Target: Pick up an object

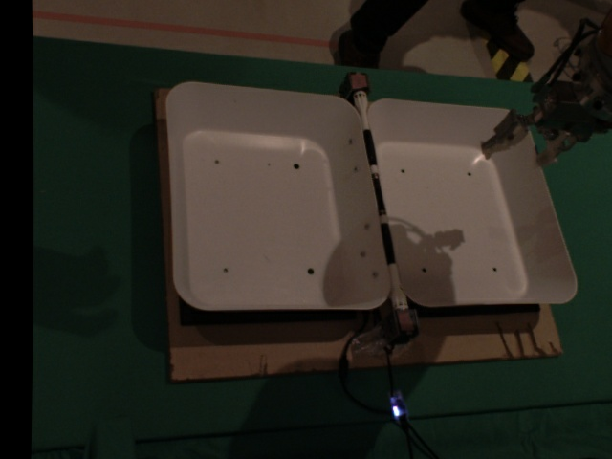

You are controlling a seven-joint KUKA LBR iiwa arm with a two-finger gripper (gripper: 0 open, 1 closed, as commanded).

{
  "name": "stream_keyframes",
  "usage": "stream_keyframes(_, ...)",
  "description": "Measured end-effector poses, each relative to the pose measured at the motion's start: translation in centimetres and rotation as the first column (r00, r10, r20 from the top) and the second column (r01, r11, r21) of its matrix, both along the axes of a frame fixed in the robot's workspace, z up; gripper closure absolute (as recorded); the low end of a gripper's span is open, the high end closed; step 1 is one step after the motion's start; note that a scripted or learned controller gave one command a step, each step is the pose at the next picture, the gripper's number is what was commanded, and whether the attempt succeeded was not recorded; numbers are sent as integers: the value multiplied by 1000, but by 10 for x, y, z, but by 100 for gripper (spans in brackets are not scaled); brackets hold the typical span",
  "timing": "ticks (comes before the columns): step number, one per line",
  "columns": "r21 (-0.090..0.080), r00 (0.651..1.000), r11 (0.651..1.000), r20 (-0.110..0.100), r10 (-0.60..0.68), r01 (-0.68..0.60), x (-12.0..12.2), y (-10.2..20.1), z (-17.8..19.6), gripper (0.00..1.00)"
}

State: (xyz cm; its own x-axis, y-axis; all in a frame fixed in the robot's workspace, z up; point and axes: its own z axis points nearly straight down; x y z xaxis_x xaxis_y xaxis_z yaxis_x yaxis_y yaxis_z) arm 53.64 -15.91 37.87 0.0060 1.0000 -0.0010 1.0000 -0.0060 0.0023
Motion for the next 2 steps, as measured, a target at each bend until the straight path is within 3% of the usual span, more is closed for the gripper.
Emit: stream_keyframes(2, 0, 1000, 1000, -3, 0, 0, -4, -14, -90, 0)
